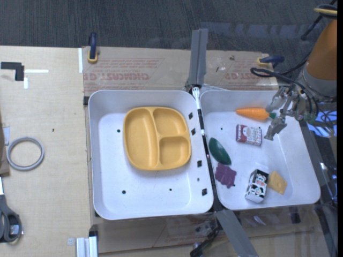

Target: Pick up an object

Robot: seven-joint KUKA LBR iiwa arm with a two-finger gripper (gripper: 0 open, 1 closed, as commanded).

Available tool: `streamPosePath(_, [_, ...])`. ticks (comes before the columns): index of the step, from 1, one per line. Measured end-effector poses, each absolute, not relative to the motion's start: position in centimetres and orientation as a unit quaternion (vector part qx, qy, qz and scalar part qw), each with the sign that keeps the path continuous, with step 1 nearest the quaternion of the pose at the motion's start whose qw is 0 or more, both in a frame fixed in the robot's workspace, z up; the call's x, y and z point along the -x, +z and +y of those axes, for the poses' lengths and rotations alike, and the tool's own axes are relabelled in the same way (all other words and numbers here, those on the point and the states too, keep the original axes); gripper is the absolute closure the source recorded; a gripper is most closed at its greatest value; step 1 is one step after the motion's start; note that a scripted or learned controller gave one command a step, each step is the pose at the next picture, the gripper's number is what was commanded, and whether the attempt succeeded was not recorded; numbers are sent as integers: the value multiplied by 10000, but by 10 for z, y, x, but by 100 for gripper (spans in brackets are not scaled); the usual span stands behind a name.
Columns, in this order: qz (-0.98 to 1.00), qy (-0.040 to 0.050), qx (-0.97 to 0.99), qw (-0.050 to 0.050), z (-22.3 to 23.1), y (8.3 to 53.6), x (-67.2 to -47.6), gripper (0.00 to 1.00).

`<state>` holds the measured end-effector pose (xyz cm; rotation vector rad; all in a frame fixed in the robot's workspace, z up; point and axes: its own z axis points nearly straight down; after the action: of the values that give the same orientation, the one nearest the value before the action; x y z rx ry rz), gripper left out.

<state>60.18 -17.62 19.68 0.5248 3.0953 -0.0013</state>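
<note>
My gripper (278,118) hangs over the back right part of the right bin (300,159), its fingers spread open with nothing between them. An orange carrot (252,113) lies just left of it near the bin's back wall. A small red and white carton (248,134) rests below the carrot. A dark green leaf-shaped piece (220,150) and a purple piece (225,175) lie by the bin's left wall. A black and white cow-print carton (258,186) and a yellow cheese wedge (277,182) sit near the front.
The left bin (107,186) holds a yellow divided plate (157,137). A grey divider bar (198,58) runs between the bins at the back. On the wooden bench to the left lie a roll of tape (24,153) and scissors (9,224).
</note>
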Motion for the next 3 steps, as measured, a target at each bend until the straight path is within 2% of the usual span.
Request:
streamPosePath(1, [9165,-6,-4000,11,-175,153,-631,0])
streamPosePath(2, [7204,-15,-6935,-2,-156,91,-636,0])
streamPosePath(3, [6954,-10,-7187,6,-201,92,-644,0])
